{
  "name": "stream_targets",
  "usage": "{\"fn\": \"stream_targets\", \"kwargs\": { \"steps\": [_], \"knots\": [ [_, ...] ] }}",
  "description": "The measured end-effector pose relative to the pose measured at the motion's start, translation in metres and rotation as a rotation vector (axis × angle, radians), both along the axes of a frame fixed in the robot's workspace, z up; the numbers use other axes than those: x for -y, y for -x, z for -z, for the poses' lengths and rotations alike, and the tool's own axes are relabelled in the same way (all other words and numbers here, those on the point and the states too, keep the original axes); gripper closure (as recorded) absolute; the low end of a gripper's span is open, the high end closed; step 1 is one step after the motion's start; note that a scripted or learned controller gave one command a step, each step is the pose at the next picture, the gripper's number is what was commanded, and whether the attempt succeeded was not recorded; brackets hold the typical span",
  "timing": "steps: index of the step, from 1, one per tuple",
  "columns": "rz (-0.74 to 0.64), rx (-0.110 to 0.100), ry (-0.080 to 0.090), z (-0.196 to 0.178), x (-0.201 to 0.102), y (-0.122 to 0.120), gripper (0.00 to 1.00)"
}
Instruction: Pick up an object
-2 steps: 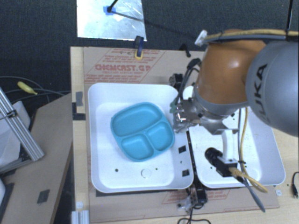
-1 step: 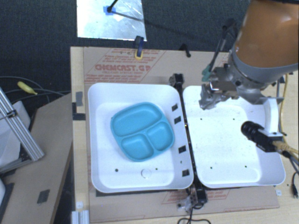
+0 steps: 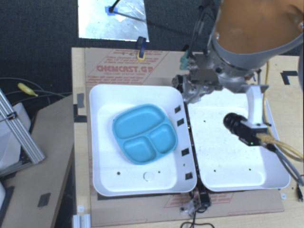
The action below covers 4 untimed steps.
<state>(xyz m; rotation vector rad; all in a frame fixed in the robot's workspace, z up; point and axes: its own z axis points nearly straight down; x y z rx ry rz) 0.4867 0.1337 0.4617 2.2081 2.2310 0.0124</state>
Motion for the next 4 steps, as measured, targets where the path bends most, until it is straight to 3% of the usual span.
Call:
{"fn": "stream_targets", "kwargs": {
  "steps": [1, 2, 3, 4],
  "knots": [
    [0.012, -0.003, 0.003, -0.021, 0.033, 0.0, 1.0],
    [0.002, -0.007, 0.002, -0.002, -0.019, 0.001, 1.0],
    [0.015, -0.009, 0.005, 0.042, 0.038, 0.0, 1.0],
    [0.006, -0.002, 0.002, 0.005, 0.028, 0.0, 1.0]
  ]
}}
